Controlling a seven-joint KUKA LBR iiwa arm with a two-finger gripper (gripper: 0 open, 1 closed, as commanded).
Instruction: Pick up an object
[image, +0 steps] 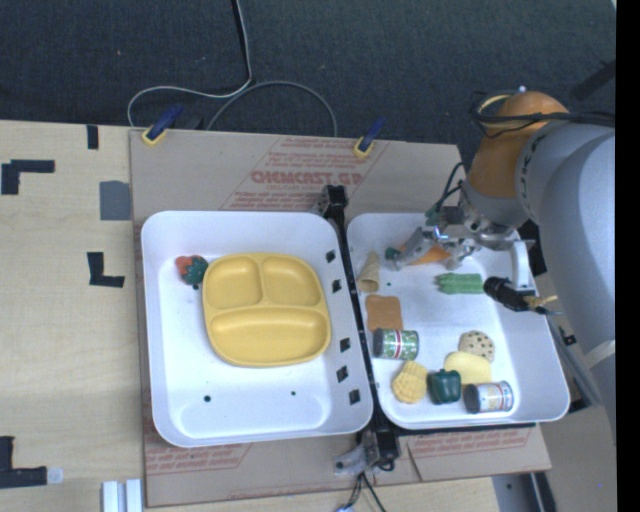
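The table (60, 300) carries two white bins. Nearest in the right bin (545, 380) lie small jars and toy foods. Farther back, the end effector (420, 245) hovers beside an orange piece (436, 256); I cannot tell its state. Nothing looks lifted yet.

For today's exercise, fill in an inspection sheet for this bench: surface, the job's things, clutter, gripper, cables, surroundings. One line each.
Surface: right bin and left bin side by side on a cardboard sheet.
Job's things: right bin holds two small cans, a cookie, a corn piece, a green item and other toy foods.
Clutter: yellow divided plate and a small red-green toy in the left bin.
Gripper: gripper over the right bin's far end.
Cables: a thin cable loops behind the bins.
Surroundings: dark floor, wooden bench.
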